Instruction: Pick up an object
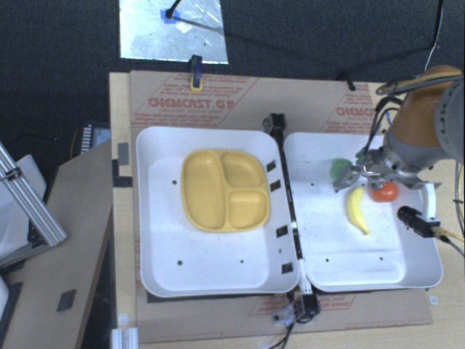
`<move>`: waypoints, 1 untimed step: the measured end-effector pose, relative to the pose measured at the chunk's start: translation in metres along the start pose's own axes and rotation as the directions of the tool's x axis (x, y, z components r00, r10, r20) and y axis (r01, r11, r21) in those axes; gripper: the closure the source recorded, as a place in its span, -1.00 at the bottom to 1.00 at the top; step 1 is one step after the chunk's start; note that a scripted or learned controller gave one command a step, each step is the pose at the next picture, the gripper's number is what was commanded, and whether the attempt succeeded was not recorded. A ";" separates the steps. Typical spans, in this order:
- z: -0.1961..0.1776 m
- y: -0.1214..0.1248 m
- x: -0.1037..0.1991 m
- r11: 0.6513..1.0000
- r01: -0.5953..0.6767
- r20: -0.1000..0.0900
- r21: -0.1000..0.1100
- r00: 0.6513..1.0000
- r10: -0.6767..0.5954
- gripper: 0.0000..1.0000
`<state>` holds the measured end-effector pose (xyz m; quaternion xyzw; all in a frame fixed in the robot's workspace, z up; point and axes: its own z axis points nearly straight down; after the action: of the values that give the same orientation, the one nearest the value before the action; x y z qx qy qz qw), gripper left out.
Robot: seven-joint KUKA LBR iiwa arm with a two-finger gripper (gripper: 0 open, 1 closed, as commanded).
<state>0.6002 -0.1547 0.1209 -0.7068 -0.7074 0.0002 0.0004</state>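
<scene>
Hovering low in the right bin (418, 271), the end effector (354, 180) sits between a green object (339, 168) and a tomato (385, 191), just above the banana (357, 209). Whether it is open or closed is impossible to tell. A yellow divided plate (224, 190) lies in the left bin (156, 267).

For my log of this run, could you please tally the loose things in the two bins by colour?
Yellow: 2, the divided plate in the left bin and the banana in the right bin.
Green: 1, a small green object.
Red-orange: 1, a small red-orange object.
Total: 4.
</scene>
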 end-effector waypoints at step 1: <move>0.037 0.001 0.000 1.000 0.000 0.000 -0.001 1.000 0.000 -1.00</move>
<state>0.6008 -0.1543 0.0834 -0.7069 -0.7073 0.0000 -0.0001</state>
